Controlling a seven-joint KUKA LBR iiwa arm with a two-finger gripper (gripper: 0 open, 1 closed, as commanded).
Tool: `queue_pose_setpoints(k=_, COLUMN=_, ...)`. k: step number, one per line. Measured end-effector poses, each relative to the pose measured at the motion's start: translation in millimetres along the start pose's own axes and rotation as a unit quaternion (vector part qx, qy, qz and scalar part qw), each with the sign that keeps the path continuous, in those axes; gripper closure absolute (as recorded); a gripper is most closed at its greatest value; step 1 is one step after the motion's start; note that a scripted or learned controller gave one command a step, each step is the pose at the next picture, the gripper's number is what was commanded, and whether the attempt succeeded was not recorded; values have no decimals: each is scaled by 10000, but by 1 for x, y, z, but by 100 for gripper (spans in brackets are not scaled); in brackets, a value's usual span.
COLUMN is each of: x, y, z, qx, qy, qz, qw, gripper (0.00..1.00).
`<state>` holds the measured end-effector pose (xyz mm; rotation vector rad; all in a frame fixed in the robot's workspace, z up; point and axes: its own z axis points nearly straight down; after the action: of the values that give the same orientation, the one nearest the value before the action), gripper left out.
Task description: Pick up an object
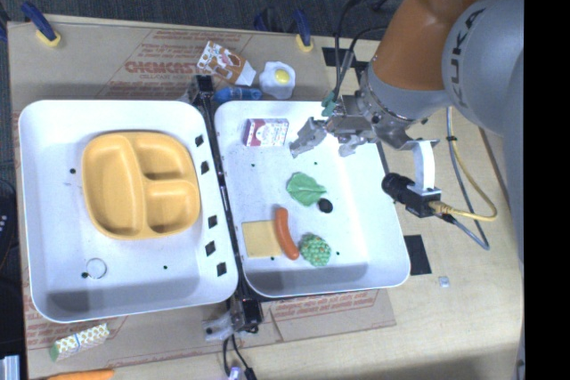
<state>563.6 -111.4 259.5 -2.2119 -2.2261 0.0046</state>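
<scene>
Two white bins, one yellow tray, five toy foods

tray in the left bin; carton, leaf, sausage in the right bin

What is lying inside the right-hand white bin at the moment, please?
Right bin holds a pink carton, green leaf, sausage, cheese slice and broccoli; the gripper covers part of its floor.

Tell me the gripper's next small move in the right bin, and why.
Probably lower toward the green leaf: the gripper hangs open above the right bin with nothing between its fingers, and the leaf lies just below it, apart from the other items.
</scene>
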Motion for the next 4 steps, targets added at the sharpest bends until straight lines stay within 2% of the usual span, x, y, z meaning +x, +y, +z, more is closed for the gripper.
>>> queue_pose_setpoints(k=1, x=19, y=-71, z=109, qx=14, qy=5, qz=-470, qw=9989, gripper=0)
queue_pose_setpoints(k=2, x=17, y=-84, z=169, qx=1, qy=5, qz=-852, qw=9964, gripper=0)
queue_pose_setpoints(k=3, x=18, y=-84, z=159, qx=9, qy=10, qz=-881, qw=9961, gripper=100)
queue_pose_setpoints(k=4, x=77, y=-66, z=68, qx=-19, qy=-6, qz=-2127, qw=9771, gripper=100)
